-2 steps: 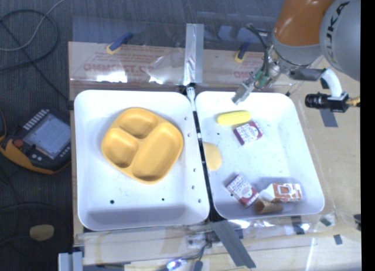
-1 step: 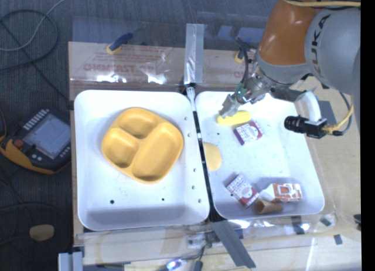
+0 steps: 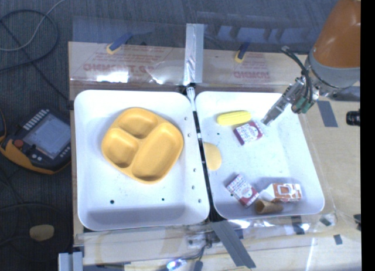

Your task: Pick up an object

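we see the gripper at the upper right of the right bin, reaching in from the right under the grey arm with its orange band. we cannot tell if the fingers are spread or pressed together, they are too small and blurred; nothing shows between them. the tip sits just beside the small red-and-white packet, at its upper right, and near the yellow corn piece that lies to the packet's upper left. a second red packet lies near the bin's front, with an orange-and-white carton to its right and a brown cone-like piece touching the carton's lower left. a pale yellow disc rests against the bin's left wall. the left bin holds a yellow three-compartment plate. both bins sit on the counter. a teach pendant lies on the floor at left.
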{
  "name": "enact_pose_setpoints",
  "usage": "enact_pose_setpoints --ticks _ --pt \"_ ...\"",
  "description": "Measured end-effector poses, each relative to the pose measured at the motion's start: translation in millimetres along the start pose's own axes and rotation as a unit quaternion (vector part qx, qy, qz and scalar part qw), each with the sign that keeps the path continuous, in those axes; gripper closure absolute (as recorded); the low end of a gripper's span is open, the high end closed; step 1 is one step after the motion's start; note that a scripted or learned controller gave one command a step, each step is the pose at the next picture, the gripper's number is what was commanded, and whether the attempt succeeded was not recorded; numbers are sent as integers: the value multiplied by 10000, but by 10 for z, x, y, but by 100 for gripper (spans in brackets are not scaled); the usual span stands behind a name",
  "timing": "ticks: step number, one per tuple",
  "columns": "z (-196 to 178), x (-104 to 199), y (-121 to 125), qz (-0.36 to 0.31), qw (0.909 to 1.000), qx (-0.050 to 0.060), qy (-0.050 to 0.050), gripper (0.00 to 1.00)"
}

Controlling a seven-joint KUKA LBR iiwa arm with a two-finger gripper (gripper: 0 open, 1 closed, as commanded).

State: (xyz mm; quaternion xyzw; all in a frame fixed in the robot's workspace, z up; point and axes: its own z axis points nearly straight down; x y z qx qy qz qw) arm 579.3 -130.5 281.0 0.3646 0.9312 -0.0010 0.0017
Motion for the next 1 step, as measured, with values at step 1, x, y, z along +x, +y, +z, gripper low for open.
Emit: enact_pose_setpoints --ticks 1 --pt "1626 254 -106 1433 9897 8 36 100"
